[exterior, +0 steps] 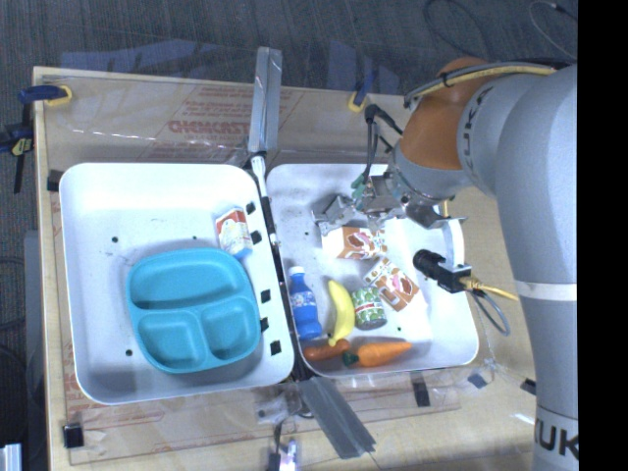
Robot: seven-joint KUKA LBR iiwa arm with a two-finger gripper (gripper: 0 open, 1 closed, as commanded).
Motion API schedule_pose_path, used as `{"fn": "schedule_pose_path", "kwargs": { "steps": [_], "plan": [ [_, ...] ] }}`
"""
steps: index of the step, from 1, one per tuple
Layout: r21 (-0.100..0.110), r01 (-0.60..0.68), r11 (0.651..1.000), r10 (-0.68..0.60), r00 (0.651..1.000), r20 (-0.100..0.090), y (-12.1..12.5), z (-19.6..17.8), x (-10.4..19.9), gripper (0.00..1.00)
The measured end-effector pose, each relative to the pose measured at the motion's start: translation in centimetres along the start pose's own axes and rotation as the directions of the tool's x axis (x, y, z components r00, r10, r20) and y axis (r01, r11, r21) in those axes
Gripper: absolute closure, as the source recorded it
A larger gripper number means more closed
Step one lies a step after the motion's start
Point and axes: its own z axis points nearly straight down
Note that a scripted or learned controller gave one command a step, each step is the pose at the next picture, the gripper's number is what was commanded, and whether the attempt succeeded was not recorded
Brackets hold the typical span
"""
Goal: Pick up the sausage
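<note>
Camera view: the hard-to-read stuff first. The sausage (316, 352) is a dark reddish-brown stub just below and left of the banana (340, 311). It lies against the front wall of the right bin (446, 346), and its right end is tucked under the banana's tip and a carrot (389, 351), so I can't make out its full length. The claw (345, 207) is a tangle of shiny grey metal well above the banana. It sits over the bin floor with cables draped across it, and I honestly can't tell how far open it is or whether anything is in it.

The banana is smooth, yellow and curved. The carrot just below and right of it is a matte orange taper. Touching the banana's left side is a blue plastic bottle (302, 305) with a white cap, and on its right is a small green can (368, 308). Two glossy printed packets (361, 243) lie above and right of the banana. Far left of it, in the left bin (88, 263), are a turquoise plastic tray (191, 307) with three compartments and a little red-and-white carton (232, 232).

The arm (510, 145) comes in from the right, thick and grey. Its orange band (437, 135) is bent down toward the back of the right bin, and the wrist points left.
</note>
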Motion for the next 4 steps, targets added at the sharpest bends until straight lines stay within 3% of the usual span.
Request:
{"fn": "schedule_pose_path", "kwargs": {
  "steps": [1,2,3,4],
  "plan": [
    [-0.028,0.127,0.991,-0.127,0.992,0.013,0.2,4.7,-1.8,0.0],
    [-0.005,0.175,0.985,-0.175,0.985,0.002,5.3,6.1,-4.4,0.0],
    [-0.002,0.182,0.983,-0.182,0.983,0.002,5.3,5.1,-4.2,1.0],
    [-0.001,0.253,0.968,-0.253,0.968,0.0,3.3,5.8,-4.3,1.0]
  ]
}}
